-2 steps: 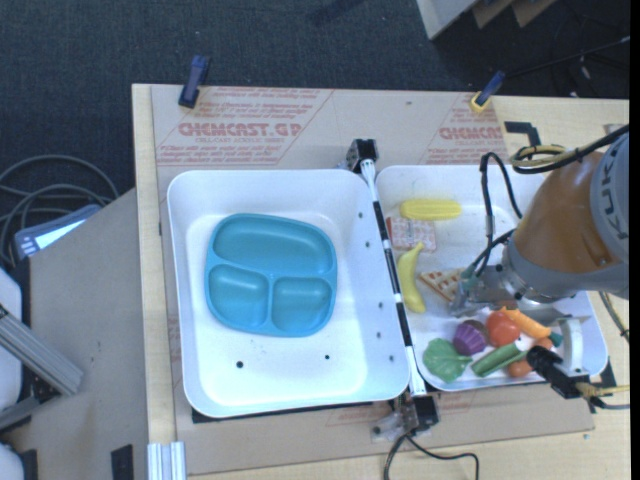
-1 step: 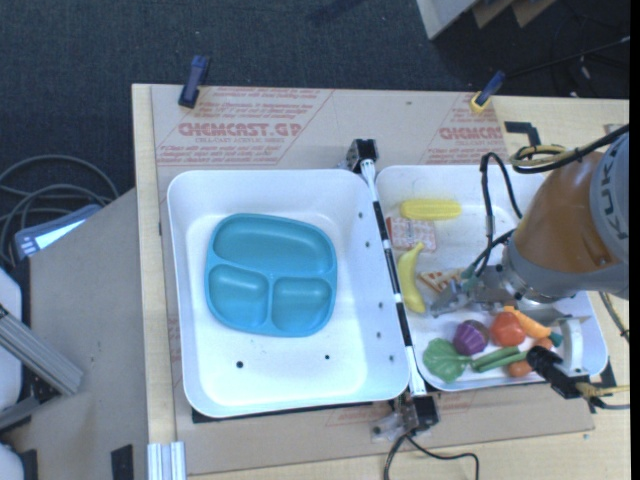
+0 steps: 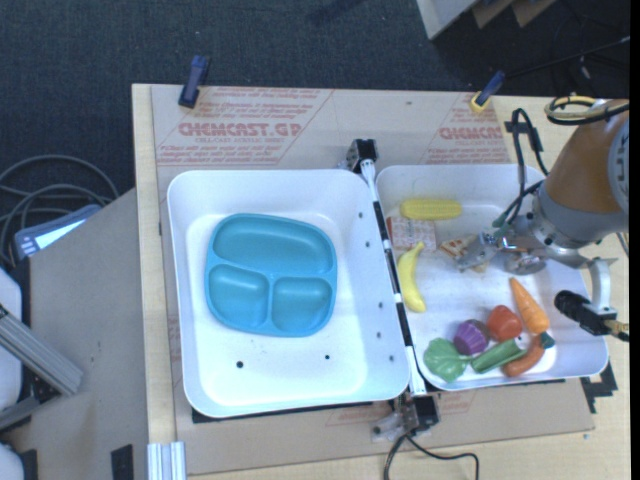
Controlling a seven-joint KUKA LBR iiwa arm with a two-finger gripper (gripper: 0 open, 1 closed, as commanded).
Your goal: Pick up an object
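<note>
We see the bench (image 3: pixel 250 128) with two white bins side by side. The left bin (image 3: pixel 200 368) carries a blue divided tray (image 3: pixel 270 273), sitting toward the bin's far-left part, flat, three compartments.

The right bin (image 3: pixel 580 368) holds all the loose items. A yellow corn cob (image 3: pixel 431 209) lies near the far-left corner, lengthwise along the far edge. A banana (image 3: pixel 410 279) lies along the left wall, just beside the divider between the bins. Between them there's a flat printed card or packet (image 3: pixel 407 233), too small for us to read. A pizza slice toy (image 3: pixel 455 249) sits mid-bin, just left of the gripper.

Near edge of the right bin: a green leafy piece (image 3: pixel 442 358) at the near-left corner, touching a purple item (image 3: pixel 469 338), then a red tomato-like piece (image 3: pixel 503 323), a green cucumber or pod (image 3: pixel 495 356), an orange-red pepper or sausage shape (image 3: pixel 525 360) and a carrot (image 3: pixel 529 304) toward the right wall. They're bunched, most touching a neighbour.

The arm (image 3: pixel 590 183) comes in over the right bin's far-right part. The gripper (image 3: pixel 490 251) is low over the middle of the bin, fingertips just beside the pizza slice. We can't tell whether the jaws are open or closed, nor whether anything sits between them; the metal parts blur together there.

Two clamps, a blue clamp (image 3: pixel 192 81) and a yellow-blue clamp (image 3: pixel 488 90), sit at the bench's far edge.
</note>
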